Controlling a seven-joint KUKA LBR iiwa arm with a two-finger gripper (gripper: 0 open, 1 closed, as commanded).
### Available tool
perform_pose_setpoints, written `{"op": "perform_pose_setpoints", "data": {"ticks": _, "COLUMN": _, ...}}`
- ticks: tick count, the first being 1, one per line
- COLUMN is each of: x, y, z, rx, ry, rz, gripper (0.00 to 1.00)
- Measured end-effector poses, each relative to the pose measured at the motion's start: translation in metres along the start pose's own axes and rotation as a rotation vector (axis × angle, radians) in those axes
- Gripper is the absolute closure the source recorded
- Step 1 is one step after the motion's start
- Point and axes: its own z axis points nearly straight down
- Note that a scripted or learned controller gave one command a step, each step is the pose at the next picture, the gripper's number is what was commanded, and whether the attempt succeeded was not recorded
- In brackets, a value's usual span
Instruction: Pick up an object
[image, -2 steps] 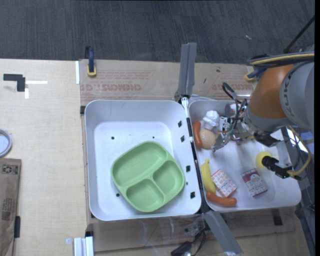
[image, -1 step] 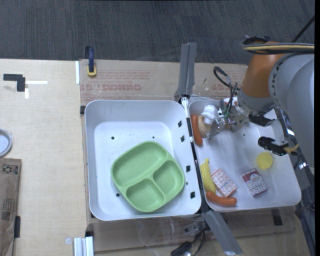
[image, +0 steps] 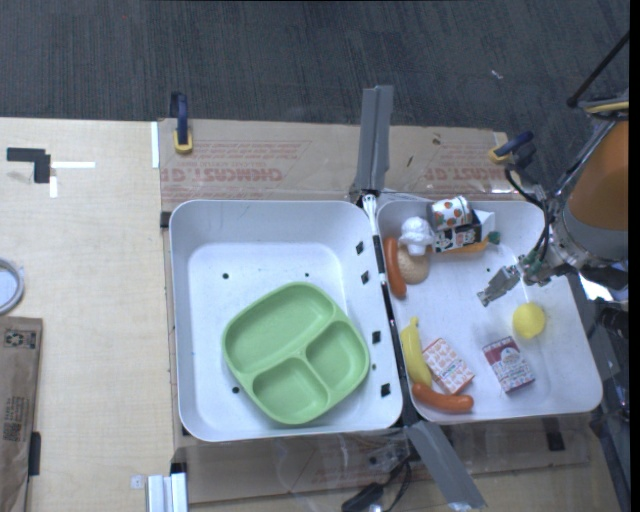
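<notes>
The right bin (image: 560, 400) holds several small items. A yellow lemon (image: 529, 320) lies near its right side, with a red and white carton (image: 509, 365) just below it. A second small carton (image: 447, 365) sits beside a banana (image: 415, 352), and a red sausage (image: 442, 401) lies at the front. My gripper (image: 497, 288) hangs over the bin's middle, up and left of the lemon and apart from it. Nothing shows in its grasp.
At the right bin's back stand a spotted cup (image: 450, 212), a dark carton (image: 460, 237), a white lump (image: 414, 233), a tan roll (image: 412, 266) and an orange sausage (image: 396, 270). A green divided plate (image: 295, 352) lies in the left bin (image: 200, 300).
</notes>
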Motion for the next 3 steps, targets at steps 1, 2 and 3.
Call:
{"op": "perform_pose_setpoints", "data": {"ticks": 1, "x": 0.009, "y": -0.07, "z": 0.051, "rx": 0.001, "ry": 0.003, "rz": -0.066, "gripper": 0.0}}
{"op": "perform_pose_setpoints", "data": {"ticks": 2, "x": 0.009, "y": -0.069, "z": 0.041, "rx": -0.001, "ry": 0.002, "rz": -0.064, "gripper": 1.0}}
{"op": "perform_pose_setpoints", "data": {"ticks": 3, "x": 0.038, "y": -0.081, "z": 0.001, "rx": 0.0, "ry": 0.002, "rz": -0.19, "gripper": 1.0}}
